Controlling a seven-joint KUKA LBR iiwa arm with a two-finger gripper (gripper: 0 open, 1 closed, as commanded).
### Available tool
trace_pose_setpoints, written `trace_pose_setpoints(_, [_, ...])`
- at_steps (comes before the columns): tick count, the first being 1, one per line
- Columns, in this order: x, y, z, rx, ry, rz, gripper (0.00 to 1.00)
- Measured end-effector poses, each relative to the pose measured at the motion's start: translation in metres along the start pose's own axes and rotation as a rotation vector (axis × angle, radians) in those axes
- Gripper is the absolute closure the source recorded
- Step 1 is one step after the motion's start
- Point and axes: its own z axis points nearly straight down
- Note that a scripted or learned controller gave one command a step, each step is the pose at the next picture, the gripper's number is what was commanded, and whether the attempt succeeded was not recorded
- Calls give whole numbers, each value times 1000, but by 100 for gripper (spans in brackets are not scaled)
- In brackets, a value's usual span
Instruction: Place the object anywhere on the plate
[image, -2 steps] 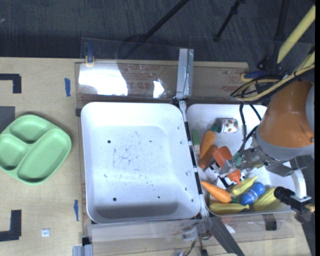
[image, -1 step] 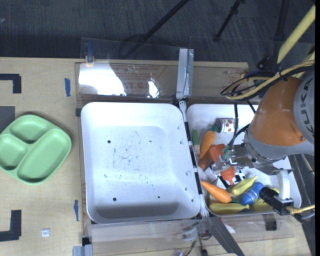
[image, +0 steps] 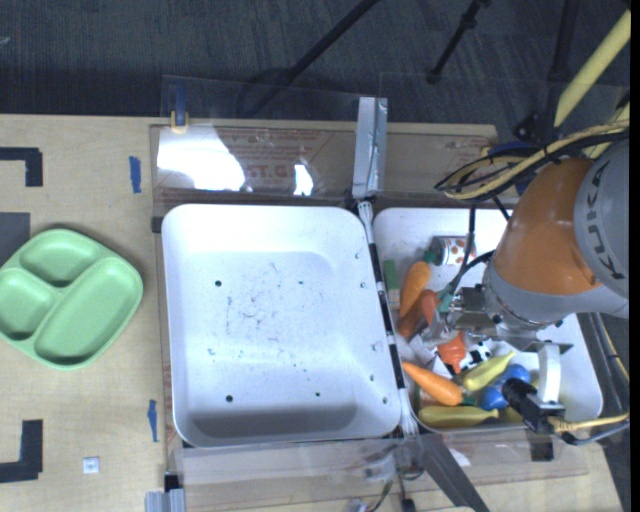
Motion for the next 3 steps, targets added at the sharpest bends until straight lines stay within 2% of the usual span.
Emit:
trace_pose_setpoints(1, [2,0,-25,-2,-1,17,100])
trace_pose_setpoints(2, [-14,1,-19,2,0,32,100])
trace_pose_setpoints(3, [31,-3,0,4,0,-30,100])
